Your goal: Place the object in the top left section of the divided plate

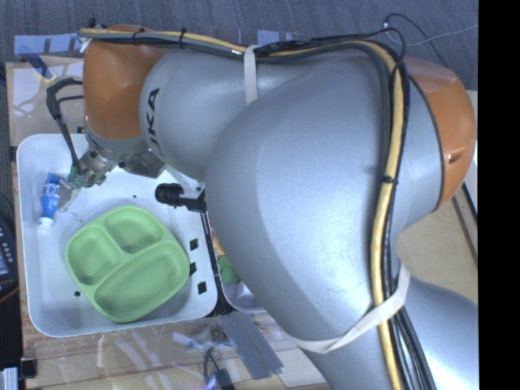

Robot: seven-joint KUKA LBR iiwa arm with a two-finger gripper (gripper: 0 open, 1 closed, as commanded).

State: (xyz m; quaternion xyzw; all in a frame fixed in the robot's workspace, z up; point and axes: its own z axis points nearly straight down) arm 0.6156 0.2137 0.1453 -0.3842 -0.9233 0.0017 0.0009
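tabletop (122,352): wooden strip along the near edge, with tape and small clutter on it. Not in play.
plate: green plastic three-section divided plate (126,262) lies flat in the near half of the shallow white left bin (32,242). All three sections look empty. It sits rotated, so settle which small section counts as top left before committing.
object: small blue-and-white tube-like item (50,199) lies on the bin floor by the left wall, beyond the plate and apart from it.
gripper: grey two-finger gripper (79,177) hangs just beside the object, on its right. Jaws: cannot tell, too small and blurred.
step: looks like the pick, judged from the layout.
do it well: centre over the tube body, grip across its narrow width, and keep off the bin wall.
risk: a graze could push the tube against the wall.
arm: large grey arm with an orange band (325,177) hides the right bin.
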